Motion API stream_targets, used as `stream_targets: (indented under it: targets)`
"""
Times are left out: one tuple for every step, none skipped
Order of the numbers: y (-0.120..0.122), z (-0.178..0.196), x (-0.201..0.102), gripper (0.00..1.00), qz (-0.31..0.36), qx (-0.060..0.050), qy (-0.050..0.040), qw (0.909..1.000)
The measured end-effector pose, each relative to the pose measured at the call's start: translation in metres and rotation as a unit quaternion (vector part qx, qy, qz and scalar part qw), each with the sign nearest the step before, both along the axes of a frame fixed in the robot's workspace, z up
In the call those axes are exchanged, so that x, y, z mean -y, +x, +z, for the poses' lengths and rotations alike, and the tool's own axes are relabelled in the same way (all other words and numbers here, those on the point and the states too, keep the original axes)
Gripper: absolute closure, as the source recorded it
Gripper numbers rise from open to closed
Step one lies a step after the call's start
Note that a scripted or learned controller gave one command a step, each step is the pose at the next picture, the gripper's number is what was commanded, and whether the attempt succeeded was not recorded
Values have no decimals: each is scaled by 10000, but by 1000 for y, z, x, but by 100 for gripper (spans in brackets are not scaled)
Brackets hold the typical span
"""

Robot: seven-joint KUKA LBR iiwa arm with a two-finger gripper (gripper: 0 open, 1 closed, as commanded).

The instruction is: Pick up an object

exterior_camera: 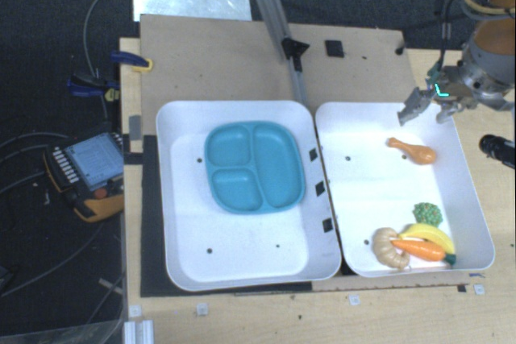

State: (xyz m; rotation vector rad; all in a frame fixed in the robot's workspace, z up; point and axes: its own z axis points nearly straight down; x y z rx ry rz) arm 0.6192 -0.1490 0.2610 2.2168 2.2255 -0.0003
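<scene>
Even overhead light, bins (pixel 242 270) v. bright, soft shadows, pic slightly grainy w/ mild blur.

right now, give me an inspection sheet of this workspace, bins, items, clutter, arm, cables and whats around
surface: brown bench bearing the left bin and right bin, both white, side by side
job's things: chicken drumstick lying alone in the upper part of the right bin; broccoli, banana, carrot and a tan piece bunched in its lower right corner
clutter: blue divided plate in the left bin; small black block on the bench
grippers: gripper over the right bin's upper right rim, jaws open, nothing between them, up and right of the drumstick
cables: black cables on the floor at left and top
surroundings: handheld pendant on the floor at left; clamps at the bench's left edge
</scene>
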Motion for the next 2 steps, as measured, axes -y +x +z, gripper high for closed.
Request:
stream_targets:
  targets:
    - [0, 1, 0, 0, 1, 10, -2, 10000]
    - [3, -44, -8, 0, 13, -1, 0, 10000]
